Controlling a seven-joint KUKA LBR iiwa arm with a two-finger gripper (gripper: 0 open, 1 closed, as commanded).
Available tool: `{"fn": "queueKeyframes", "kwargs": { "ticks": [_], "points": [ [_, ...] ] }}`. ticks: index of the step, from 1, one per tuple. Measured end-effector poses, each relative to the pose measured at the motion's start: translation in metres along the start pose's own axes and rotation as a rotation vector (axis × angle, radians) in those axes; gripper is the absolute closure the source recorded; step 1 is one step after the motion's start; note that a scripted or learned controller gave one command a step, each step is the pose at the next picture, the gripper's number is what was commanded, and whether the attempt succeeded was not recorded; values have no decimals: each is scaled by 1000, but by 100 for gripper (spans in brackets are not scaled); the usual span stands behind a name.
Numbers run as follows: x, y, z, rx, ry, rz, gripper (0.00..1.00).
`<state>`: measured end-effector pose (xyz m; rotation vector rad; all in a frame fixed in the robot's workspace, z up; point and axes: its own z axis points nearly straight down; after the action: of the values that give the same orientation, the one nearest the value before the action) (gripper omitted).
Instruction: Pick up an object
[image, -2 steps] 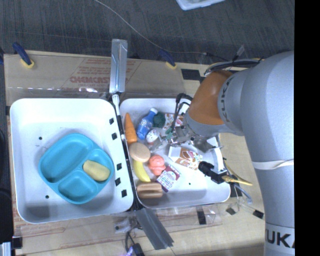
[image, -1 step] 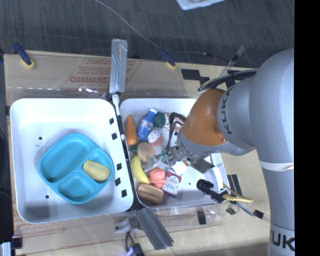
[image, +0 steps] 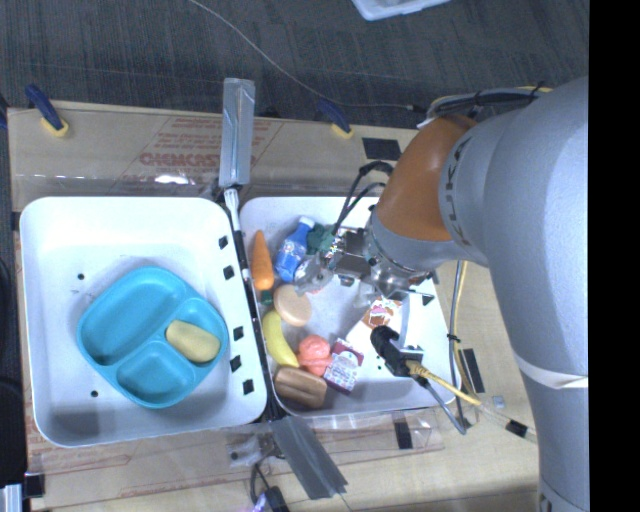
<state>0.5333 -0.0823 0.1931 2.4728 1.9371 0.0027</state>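
Grey arm hanging over right bin, hand nearing blue bottle; grip state probably undecided, cannot tell. Descent pending; next needing centred closure.

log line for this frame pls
arm: over right bin | gripper: low beside blue bottle, grasp unconfirmed | left bin: blue tray with yellow item | status: pick unconfirmed
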Motion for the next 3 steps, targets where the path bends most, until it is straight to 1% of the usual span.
{"fn": "queueKeyframes", "kwargs": {
  "ticks": [1,2,3],
  "points": [
    [-26,-5,102,3,0,-159,0],
    [-20,25,44,0,-1,-483,0],
    [-10,102,103,7,1,-496,0]
  ]
}}
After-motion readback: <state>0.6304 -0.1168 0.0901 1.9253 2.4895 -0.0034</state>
